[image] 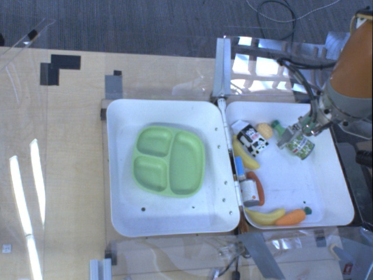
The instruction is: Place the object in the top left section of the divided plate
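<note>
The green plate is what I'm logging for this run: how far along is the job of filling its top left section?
Nothing looks done: the green plate in the left bin has nothing in any section. In hand: the gripper is low in the right bin, at a small green packet, though a grasp isn't visible. Left: lift an object, carry it across, set it in the top left section.

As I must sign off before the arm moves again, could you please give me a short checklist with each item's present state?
1. Plate lies flat in left bin: ok.
2. Plate's top left section free: ok.
3. Gripper over right bin: ok.
4. Green packet at the gripper, held: cannot tell.
5. Other items, such as the banana and carrot, apart from the gripper: ok.
</note>
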Motion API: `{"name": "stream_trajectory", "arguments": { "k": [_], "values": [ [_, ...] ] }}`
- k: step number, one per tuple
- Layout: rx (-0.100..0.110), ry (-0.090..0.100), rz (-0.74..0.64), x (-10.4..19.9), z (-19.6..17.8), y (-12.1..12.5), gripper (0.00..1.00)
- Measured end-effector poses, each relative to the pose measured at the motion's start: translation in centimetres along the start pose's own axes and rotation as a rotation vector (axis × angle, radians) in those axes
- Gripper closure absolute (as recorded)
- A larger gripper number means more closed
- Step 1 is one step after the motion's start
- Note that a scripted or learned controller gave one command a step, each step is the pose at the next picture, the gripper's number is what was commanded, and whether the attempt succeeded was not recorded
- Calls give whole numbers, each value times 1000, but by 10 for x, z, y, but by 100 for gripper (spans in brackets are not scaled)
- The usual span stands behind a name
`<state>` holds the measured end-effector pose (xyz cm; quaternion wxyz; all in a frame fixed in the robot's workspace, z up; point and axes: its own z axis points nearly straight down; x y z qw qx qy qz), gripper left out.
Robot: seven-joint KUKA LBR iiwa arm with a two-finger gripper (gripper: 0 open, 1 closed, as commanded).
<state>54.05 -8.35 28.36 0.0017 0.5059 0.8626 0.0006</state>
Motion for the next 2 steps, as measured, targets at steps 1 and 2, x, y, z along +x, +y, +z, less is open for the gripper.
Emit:
{"name": "stream_trajectory", "arguments": {
  "k": [1, 2],
  "values": [
    [2, 2, -177, 92, 10, 28, 100],
    [3, 4, -324, 170, 79, 34, 100]
  ]
}}
